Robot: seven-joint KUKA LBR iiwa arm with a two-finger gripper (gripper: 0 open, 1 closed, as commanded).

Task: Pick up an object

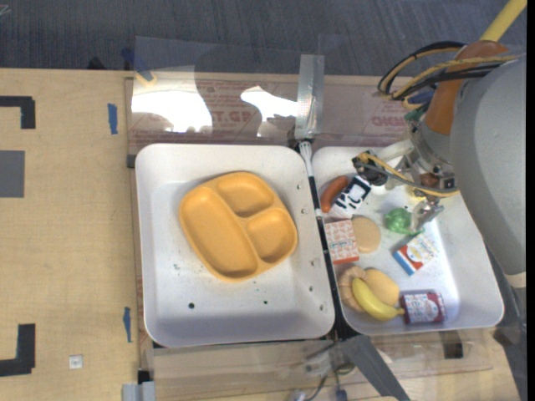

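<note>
Whether the fingers are parted or closed cannot be told; the gripper point(428, 210) hangs over the right bin point(478, 249), just beside a green object point(398, 220); left bin point(159, 249), yellow divided plate point(238, 224) at centre with bare margins; banana point(371, 298) and red packet point(423, 307) crowd the right bin's near edge.
</note>
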